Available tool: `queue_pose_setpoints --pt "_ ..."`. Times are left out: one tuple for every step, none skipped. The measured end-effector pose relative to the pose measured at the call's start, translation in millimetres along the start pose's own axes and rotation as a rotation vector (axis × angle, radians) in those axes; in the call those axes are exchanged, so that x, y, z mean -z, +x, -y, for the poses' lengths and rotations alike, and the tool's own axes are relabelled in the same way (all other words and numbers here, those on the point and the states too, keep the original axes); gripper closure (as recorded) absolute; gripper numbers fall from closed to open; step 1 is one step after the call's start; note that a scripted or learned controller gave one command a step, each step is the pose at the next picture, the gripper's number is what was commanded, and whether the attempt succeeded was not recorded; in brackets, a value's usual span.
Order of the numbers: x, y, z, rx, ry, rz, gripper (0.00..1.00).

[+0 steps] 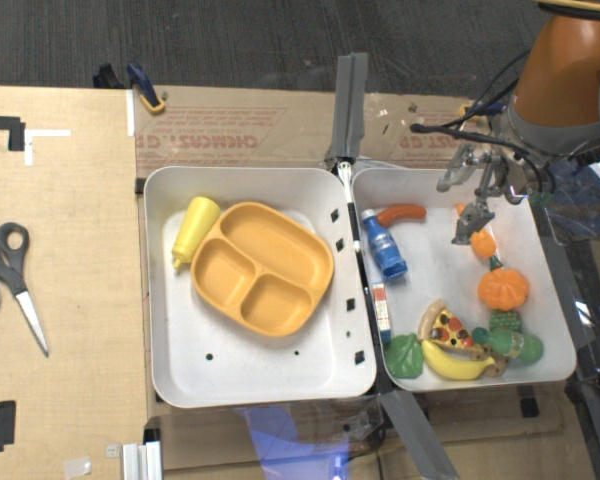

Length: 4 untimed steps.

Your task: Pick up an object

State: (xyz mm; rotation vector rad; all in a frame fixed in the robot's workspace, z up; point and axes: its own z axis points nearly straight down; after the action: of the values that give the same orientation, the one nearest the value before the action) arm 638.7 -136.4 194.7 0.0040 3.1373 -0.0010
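a grey arm with an orange band reaches in from the right over the right-hand bin [550, 268], its claw [472, 230] hanging low at the bin's upper right with the dark fingertips set narrow and nothing visibly held between them. directly beside the tips lies a small orange carrot-like toy [483, 244], seemingly touching or just under them; whether there is contact cannot be told. below it sits an orange pumpkin toy [503, 288], then a green piece [505, 322], and along the bin's lower edge a banana [456, 361], a pizza slice [446, 326] and a green leaf-shaped toy [403, 356] crowd together. a blue bottle [384, 245] and a red sausage [401, 213] lie near the bin's left wall. the left bin [180, 368] carries a yellow divided plate [263, 267] with a yellow bottle [195, 229] just beside it. scissors [15, 278] rest on the worktop [60, 368] well apart to the left.
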Motion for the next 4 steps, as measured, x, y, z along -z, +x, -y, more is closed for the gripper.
queue_pose_setpoints --pt "-101 16 41 0.053 0.0 0.0 0.0" --pt "-102 105 82 0.141 -0.001 -0.001 0.0" --pt "-101 99 85 0.194 0.001 0.0 0.0" --pt "-101 120 81 0.153 -0.001 0.002 0.0"
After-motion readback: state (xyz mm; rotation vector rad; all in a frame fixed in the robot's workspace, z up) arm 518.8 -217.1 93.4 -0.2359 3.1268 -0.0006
